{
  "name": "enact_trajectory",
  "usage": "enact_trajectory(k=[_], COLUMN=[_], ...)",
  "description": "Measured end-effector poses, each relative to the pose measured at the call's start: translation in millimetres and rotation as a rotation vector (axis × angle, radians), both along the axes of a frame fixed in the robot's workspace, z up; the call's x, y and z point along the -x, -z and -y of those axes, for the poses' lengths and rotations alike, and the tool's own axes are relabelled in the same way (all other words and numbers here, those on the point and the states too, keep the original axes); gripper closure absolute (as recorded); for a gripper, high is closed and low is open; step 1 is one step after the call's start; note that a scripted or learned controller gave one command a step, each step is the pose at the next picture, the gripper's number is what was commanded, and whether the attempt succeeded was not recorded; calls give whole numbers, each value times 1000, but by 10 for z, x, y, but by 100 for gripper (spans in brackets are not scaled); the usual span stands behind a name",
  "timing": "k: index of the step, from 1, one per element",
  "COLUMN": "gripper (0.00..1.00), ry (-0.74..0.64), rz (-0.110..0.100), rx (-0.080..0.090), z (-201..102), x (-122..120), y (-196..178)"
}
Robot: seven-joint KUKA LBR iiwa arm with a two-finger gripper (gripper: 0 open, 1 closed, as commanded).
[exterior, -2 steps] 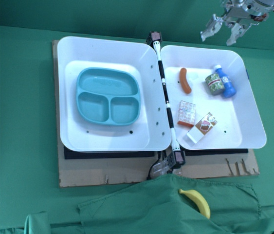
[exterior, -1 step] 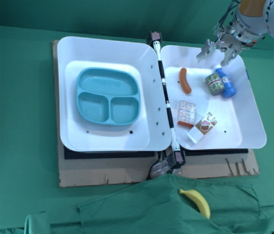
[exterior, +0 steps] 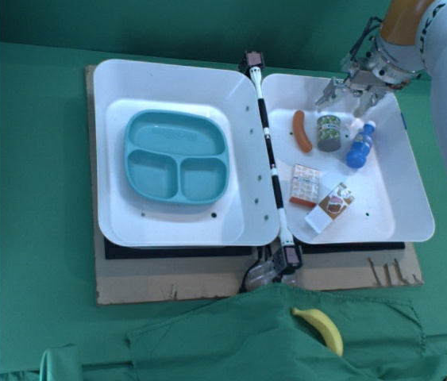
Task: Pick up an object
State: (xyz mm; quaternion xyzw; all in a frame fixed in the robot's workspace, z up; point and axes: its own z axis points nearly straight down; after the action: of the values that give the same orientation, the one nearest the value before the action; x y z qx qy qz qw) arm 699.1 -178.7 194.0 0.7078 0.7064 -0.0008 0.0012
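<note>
We count two white bins on the green surface (exterior: pixel 40 213), one teal plate, and five small things gathered in one bin: one sausage, one can, one blue bottle and two small cartons. One banana (exterior: pixel 321 327) lies apart on the green cloth (exterior: pixel 231 344) at the near edge.

The left bin (exterior: pixel 128 74) holds the teal plate (exterior: pixel 178 156), which has three compartments, one long one on the far side and two smaller ones on the near side. The right bin (exterior: pixel 402 205) holds the rest. The orange-red sausage (exterior: pixel 302 131) lies near its far left corner, just left of the can (exterior: pixel 329 132), which stands upright with a green label and a pale lid. Just right of the can lies the blue bottle (exterior: pixel 359 145), tilted, its white cap pointing to the far side. Nearer us are the carton with a red and white print (exterior: pixel 305 184) and, just beside it to the right, the white carton with a brown picture (exterior: pixel 330 206), both lying flat.

The tool (exterior: pixel 348 92) hangs over the far edge of the right bin, above the can and bottle, its fingers spread apart with nothing between them.
</note>
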Motion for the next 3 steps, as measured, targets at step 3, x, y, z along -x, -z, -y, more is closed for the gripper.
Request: enact_trajectory(k=[3], gripper=[0], ry=[-6], rz=[5], rx=[6], z=[-806], x=[32], y=[96])
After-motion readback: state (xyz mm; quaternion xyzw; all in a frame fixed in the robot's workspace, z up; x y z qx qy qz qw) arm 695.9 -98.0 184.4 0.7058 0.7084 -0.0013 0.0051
